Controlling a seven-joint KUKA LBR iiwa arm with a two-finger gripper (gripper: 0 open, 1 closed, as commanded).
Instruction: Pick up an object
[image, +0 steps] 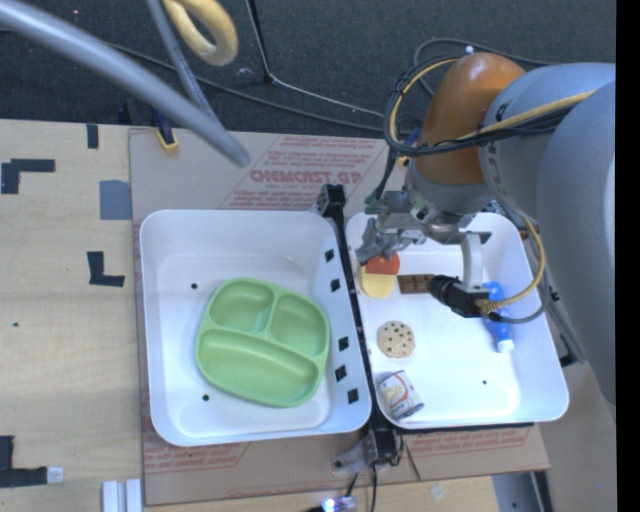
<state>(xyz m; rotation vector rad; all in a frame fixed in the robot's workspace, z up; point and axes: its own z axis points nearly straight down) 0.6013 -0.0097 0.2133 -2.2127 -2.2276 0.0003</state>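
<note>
Gripper (385, 243), grip state unclear, hangs just above the red-and-yellow toy (379, 277)

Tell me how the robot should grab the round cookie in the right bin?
Probably straight from above, pinching across the cookie's rim. It lies flat and alone on the right bin's floor, so its thin round edge is the only part to squeeze, with bare floor all around for the end effector fingers.

This looks like a robot lab: a big grey robot arm (575, 170), loose cables (300, 95), tape marks (100, 268) on the wooden tabletop (60, 340), two white bins (160, 300).
</note>
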